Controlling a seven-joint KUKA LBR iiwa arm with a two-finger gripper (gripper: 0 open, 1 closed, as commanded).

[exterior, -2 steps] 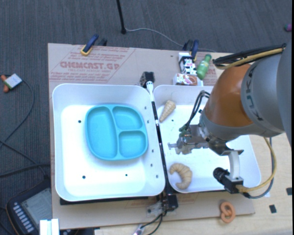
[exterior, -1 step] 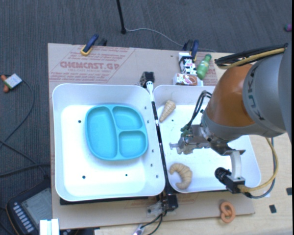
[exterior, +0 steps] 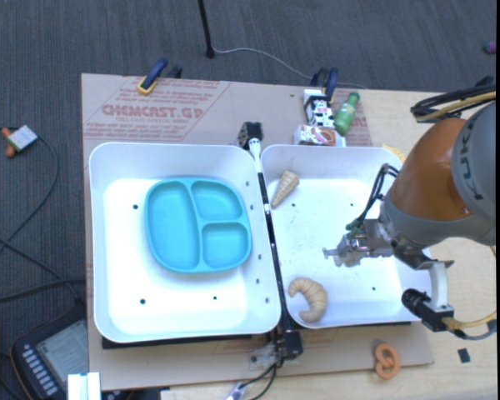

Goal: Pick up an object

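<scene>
Camera view, arm: reaching in from the right over the right bin (exterior: pixel 350 161), orange band above the wrist, gripper (exterior: pixel 343 255) low over the bin's bare middle.
Camera view, gripper state: too small and foreshortened to tell; nothing seen between its tips.
Camera view, nearest thing: croissant (exterior: pixel 309 297) at the right bin's near edge, close to the gripper on its lower left, apart from it.
Camera view, other thing: cone-shaped pastry (exterior: pixel 283 187) by the divider at the bin's far left, well apart from the gripper.
Camera view, left bin (exterior: pixel 100 223): blue divided plate (exterior: pixel 198 224) lying flat in the middle.
Step in hand, judged: approach to a pick, nothing gripped yet.
Doing it well: centre over the croissant's thick middle, close across its narrow width, keep clear of the bin wall just beside it, lift straight up.
</scene>
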